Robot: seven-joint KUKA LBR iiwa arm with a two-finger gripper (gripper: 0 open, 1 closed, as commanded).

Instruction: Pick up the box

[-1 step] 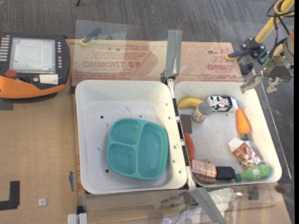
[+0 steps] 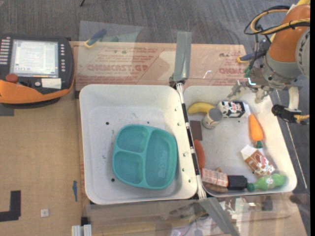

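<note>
We judge the task hardly begun: nothing has been lifted, and every item lies on a bin floor. The gripper (image 2: pixel 253 87) hangs over the top rim of the right bin (image 2: pixel 287 151), at about one o'clock from that bin's middle, and nothing sits between its fingers. They look spread apart, released, though the view is small and we say this with some caution.

The box (image 2: pixel 258 162) we take to be the small brown-and-white carton lying tilted at about four o'clock in the right bin, near the right wall. It is well apart from the gripper. A carrot (image 2: pixel 255 128) lies between the two, just above the carton, and a green bottle (image 2: pixel 268 182) lies just below it.

A second boxy thing, a pink patterned pack (image 2: pixel 215 177), rests at about seven o'clock against the bottom wall; we cannot tell which of the two is meant.

The left bin (image 2: pixel 93 132) holds a teal divided plate (image 2: pixel 145 156).

What is left, as we read it: travel toward five o'clock, descend, close, lift.
</note>
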